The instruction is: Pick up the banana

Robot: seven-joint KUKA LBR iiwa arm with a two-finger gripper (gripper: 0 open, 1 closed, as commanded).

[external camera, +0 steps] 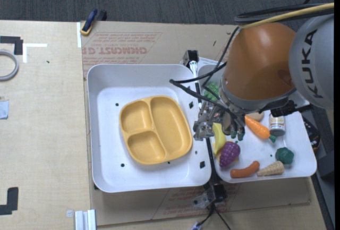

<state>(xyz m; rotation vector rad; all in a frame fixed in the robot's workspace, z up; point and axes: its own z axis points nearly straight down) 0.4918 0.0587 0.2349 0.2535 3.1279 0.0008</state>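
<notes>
The banana [219, 137] is a yellow toy lying at the left side of the right bin [303, 168], close to the wall shared with the left bin. Only part of it shows beneath the arm. My gripper [217, 127] hangs directly over its upper end, low in the bin, under the orange band of the wrist [263, 61]. The wrist and cables hide how the gripper meets the banana.
A bunch of purple grapes [229, 153] lies just below the banana. A carrot [257, 128], a small bottle [276, 124], a green vegetable [285, 155], a cone [271, 169] and a sausage [244, 170] share that bin. A yellow divided plate [154, 129] sits in the left bin [101, 117].
</notes>
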